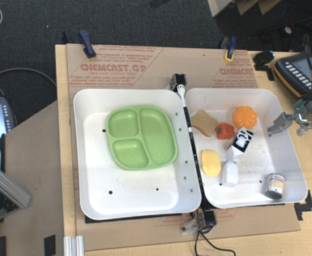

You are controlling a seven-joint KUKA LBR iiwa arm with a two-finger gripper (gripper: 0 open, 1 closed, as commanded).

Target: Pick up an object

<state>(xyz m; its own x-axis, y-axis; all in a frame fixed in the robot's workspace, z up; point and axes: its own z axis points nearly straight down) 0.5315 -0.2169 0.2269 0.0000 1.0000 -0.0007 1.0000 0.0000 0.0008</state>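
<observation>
Dark carpet surrounds a brown board [145, 63] printed with red lettering, on which two shallow white bins sit side by side, clamped at the back by a blue clip [86, 42] and a yellow-and-blue one [230, 49]. Inside the left bin [86, 159] lies a light green divided plate [142, 137] with three compartments, nothing in them. The right bin [289, 159] holds a loose cluster: a tan slice of bread [203, 122] near the dividing edge, a small red tomato [224, 130] just beside it, and an orange pumpkin-like fruit [244, 117] behind. Below these sit a yellow lemon-shaped piece [210, 162], a white bottle [230, 172] lying near it, and a black-and-white patterned block [242, 139] tilted above the bottle. A small tin can [275, 185] stands apart near the front right corner. At the right rim, the gripper [281, 124] hangs over the bin's edge, well apart from every object; it is small and partly blurred, so whether its jaws are open or closed cannot be told, and nothing shows between them.
</observation>
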